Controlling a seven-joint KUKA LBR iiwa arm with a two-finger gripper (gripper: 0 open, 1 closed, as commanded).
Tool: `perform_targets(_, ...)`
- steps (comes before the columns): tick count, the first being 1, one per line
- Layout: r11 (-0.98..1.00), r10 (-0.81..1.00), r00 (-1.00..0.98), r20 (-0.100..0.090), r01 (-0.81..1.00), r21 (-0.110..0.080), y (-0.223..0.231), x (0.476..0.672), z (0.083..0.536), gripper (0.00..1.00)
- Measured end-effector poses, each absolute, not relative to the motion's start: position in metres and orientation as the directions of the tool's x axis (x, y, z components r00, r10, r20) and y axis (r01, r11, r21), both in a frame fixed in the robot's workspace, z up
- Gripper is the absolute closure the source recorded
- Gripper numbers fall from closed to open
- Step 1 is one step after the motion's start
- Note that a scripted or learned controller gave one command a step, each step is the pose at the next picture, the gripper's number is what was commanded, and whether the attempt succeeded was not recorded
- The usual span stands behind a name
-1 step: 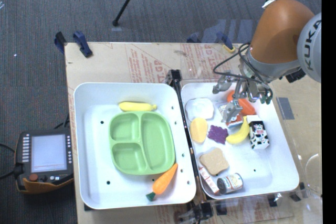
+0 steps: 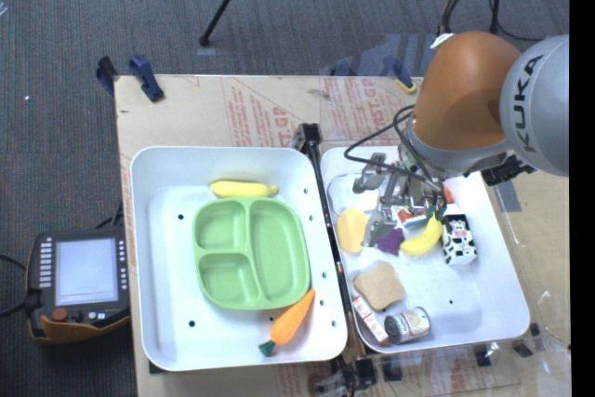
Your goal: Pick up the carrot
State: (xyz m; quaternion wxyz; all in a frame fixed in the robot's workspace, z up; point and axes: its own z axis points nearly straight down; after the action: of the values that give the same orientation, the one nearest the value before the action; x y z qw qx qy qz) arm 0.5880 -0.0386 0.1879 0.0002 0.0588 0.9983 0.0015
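Camera view, from above the bench: I see the carrot lying in the left bin, at five o'clock of the green divided plate. Its orange tip points toward one o'clock and touches the plate's rim. Its green stub points toward seven o'clock, near the bin's front wall. A long yellow item lies just beyond the plate at twelve o'clock.

The arm reaches in from three o'clock and hangs over the right bin, well apart from the carrot. The gripper sits low over the back half of that bin. From here I cannot tell whether its jaws are apart or together, and I see nothing held in them.

Around the gripper lie a pale yellow round piece at nine o'clock, a purple piece just below at six o'clock, and a banana at four o'clock. A small cow-patterned carton stands just past the banana at three o'clock. A slice of bread lies nearer the front, and a can lies on its side at five o'clock of the bread.
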Motion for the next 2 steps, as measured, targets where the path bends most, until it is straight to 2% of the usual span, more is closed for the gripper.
perform_targets(1, 0.933, 0.360, -0.933, 0.002, 0.360, 0.001, 0.007, 0.559, 0.187, 0.00)
perform_targets(2, 0.839, 0.545, -0.839, 0.004, 0.545, -0.002, 0.030, 0.500, 0.186, 0.00)
